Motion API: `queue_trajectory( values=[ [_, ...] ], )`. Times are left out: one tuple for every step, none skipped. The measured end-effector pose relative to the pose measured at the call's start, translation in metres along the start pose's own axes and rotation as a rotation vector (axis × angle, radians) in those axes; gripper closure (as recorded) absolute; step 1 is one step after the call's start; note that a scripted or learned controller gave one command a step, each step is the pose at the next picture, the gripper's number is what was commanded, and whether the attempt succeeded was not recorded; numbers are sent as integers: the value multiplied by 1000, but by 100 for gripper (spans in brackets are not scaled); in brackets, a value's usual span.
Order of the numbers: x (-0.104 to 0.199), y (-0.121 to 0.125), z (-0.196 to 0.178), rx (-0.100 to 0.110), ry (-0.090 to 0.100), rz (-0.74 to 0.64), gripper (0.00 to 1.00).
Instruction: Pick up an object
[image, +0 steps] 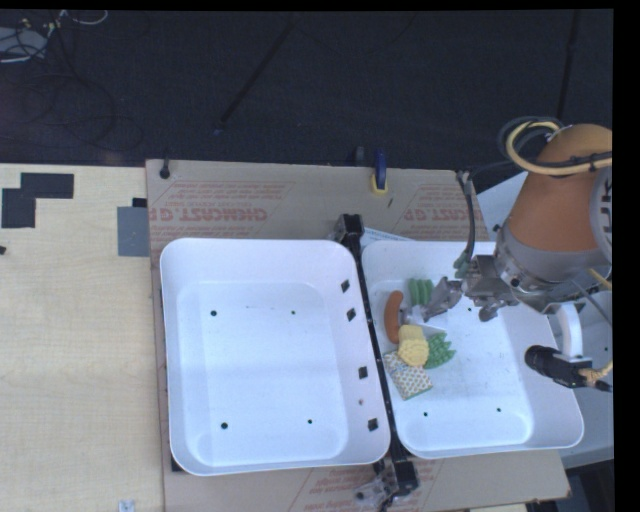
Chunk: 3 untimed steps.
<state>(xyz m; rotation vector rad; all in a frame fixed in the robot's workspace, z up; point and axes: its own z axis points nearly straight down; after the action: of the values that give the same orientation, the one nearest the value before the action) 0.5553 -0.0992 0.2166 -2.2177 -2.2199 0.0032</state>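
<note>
Brown board (300, 205) reads "CHEMCAST GP", mirrored.

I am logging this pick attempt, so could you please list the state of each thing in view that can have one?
gripper: hovering above the pile in the right bin, fingers unclear
orange sausage: lying in the right bin, not held
yellow corn: lying beside the sausage, not held
green pieces: lying under the gripper
patterned square: flat on the bin floor
right bin: holds all the items
</note>
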Motion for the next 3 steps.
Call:
queue_trajectory(
  values=[
    [10,1,115,-10,-2,1,0],
    [6,0,106,-8,-4,11,100],
    [94,-20,25,-7,3,-8,100]
  ],
)
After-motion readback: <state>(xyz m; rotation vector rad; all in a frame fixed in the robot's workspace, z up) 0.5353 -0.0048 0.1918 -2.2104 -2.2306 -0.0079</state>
